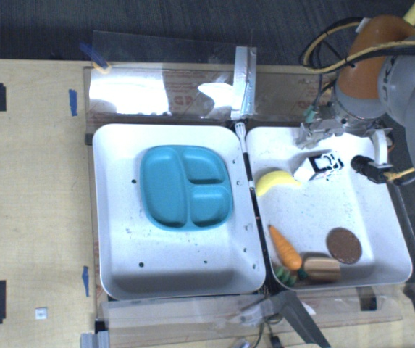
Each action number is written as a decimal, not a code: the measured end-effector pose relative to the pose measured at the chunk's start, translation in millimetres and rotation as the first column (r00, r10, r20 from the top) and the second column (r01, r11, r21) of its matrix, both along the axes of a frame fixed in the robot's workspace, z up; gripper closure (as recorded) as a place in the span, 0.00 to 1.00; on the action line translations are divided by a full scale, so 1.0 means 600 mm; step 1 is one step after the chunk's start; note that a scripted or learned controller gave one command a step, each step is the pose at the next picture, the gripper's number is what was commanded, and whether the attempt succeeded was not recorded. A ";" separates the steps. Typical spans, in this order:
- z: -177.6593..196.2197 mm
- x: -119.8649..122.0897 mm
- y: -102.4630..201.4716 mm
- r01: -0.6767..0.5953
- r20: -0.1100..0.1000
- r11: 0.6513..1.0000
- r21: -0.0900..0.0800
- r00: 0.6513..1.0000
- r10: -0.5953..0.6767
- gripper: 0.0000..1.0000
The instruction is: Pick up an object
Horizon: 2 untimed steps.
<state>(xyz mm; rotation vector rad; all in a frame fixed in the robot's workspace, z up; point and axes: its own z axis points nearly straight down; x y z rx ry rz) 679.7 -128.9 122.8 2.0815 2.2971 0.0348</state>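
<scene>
Wooden bench (33,216), two white bins (113,259) side by side

A pale wooden bench (26,216) with black markings meets dark carpet (156,6).

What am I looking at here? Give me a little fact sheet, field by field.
Left bin: holds a blue divided plate
Right bin: holds a banana, a carrot, a brown round disc, a tan block
Arm: grey and orange, reaching in over the right bin's far corner
Hand: low near the banana, nothing seen between its fingers
Fingers open or shut: cannot tell
</scene>
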 end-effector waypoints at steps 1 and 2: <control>-0.005 -0.002 0.005 -0.002 -0.008 1.000 0.005 1.000 0.002 0.00; -0.053 -0.076 -0.052 -0.191 -0.033 0.982 0.004 0.981 0.191 0.00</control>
